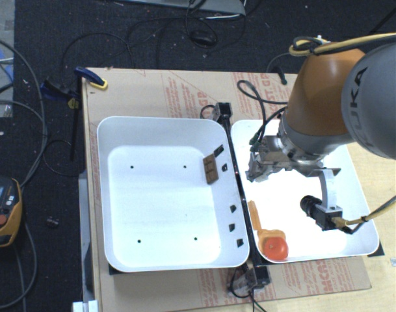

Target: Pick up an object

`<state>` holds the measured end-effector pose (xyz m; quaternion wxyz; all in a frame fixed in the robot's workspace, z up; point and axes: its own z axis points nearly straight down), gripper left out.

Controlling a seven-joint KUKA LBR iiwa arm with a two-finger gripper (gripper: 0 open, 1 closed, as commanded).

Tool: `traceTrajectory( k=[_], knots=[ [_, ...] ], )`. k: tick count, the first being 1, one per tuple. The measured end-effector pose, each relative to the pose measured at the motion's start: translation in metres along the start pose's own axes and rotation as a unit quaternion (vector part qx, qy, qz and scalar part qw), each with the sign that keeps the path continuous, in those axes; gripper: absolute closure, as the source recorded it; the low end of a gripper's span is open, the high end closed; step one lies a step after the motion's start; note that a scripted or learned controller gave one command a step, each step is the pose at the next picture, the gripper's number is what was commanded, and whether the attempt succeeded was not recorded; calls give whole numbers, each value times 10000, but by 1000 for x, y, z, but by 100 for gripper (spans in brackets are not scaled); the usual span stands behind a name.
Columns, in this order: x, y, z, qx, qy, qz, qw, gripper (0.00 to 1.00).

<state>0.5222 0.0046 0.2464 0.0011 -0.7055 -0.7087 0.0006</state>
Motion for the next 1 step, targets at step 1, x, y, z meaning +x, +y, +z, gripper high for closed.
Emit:
traceTrajectory(
  k=[1],
  knots=[
    [56, -12, 16, -2, 0, -1, 10000, 100]
  ],
)
